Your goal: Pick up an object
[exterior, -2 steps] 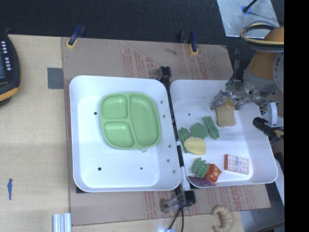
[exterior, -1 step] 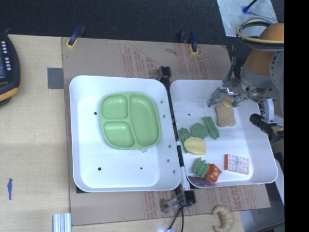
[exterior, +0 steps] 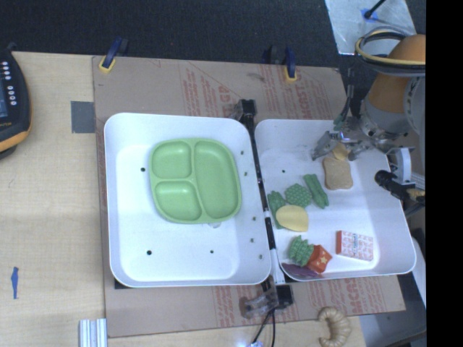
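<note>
My gripper (exterior: 340, 147) hangs low over the back of the right bin (exterior: 391, 266), its two fingers spread apart, so it reads as open. Right under it lies a tan bread-like piece (exterior: 338, 174), whose upper end sits between the fingertips; I cannot tell whether they touch it. Nearer the bin's middle lie three green toy vegetables (exterior: 297, 194) and a yellow piece (exterior: 292, 217). Toward the front edge sit a green and red piece (exterior: 309, 254), a purple piece (exterior: 300, 271) and a red and white box (exterior: 355, 245).
The left bin (exterior: 130, 259) holds a green divided plate (exterior: 195, 179). The arm's grey and orange body (exterior: 396, 71) stands over the right bin's back right corner. A pendant (exterior: 11, 100) lies at far left, and a tan curled object (exterior: 334, 327) in front of the bins.
</note>
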`<action>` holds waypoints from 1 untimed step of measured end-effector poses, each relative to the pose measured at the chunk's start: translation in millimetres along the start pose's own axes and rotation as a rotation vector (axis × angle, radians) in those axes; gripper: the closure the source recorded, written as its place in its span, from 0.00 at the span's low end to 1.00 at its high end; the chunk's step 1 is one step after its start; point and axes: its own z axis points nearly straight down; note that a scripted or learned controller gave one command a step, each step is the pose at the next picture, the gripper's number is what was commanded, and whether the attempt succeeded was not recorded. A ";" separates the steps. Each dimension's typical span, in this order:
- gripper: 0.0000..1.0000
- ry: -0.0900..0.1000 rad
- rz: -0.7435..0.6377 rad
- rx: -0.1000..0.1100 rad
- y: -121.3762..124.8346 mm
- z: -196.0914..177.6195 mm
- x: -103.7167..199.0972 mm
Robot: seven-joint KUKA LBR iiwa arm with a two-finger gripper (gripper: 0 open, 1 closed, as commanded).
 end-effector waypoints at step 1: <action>0.00 0.003 0.003 0.008 -62.4 1.0 24.3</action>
